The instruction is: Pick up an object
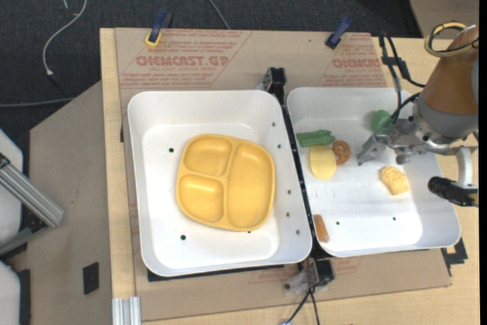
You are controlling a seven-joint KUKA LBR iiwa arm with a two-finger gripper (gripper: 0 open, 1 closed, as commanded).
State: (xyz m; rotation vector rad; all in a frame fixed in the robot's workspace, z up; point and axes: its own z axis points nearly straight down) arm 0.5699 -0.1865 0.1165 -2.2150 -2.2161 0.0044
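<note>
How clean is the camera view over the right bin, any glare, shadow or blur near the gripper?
Camera view: even light, soft shadows, no harsh glare on the shallow white right bin; the small yellow ridged toy is sharp, while the grey two-finger gripper is slightly soft.

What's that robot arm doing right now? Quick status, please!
Tool low in the right bin, nothing seen held. Nearest items: brown round piece, corn cob. Yellow tray sits in the left bin, out of the way.
</note>
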